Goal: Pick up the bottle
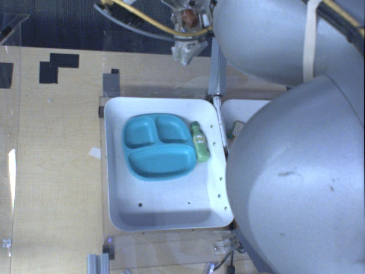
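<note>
The jaws (185, 55) hang at the far edge of the scene, above the bare wood beyond the bins, pointing down. They are too small and blurred to tell how wide they stand, and nothing shows between them. Above them sit a wrist block and a looping yellow cable (137, 13), and the grey arm (296, 153) bulks across the whole right side, hiding most of the right bin (245, 110).

The bottle (199, 142), pale green, lies on its side in the left bin (165, 216), its cap toward the far wall. It rests against the right edge of the blue divided tray (157, 147), in the narrow lane between that tray and the bin's right wall. It probably rolled or settled there, the tray's rim acting as a stop.

The jaws are well apart from the bottle, so the pick looks not yet begun. Any descent, I judge, must bring them nearer and slightly right, with the fingers set across the bottle's short width; the tray on one side and the wall on the other leave little room. The worktop (51, 170) to the left carries black marker patches (57, 66).
</note>
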Motion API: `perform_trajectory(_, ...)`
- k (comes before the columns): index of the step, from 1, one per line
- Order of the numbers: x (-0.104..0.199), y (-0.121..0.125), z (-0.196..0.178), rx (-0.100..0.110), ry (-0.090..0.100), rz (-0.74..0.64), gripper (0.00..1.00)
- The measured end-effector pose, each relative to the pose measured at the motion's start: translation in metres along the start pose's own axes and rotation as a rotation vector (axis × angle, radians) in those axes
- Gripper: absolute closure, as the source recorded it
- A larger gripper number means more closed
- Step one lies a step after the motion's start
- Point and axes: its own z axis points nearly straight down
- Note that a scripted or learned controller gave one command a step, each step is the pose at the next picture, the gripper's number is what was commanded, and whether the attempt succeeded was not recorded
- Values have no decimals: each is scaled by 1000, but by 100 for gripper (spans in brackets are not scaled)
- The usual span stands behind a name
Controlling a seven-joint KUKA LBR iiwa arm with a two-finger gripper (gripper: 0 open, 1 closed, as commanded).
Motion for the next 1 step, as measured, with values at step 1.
perform_trajectory(1,5,1,0,0,-1,73,100)
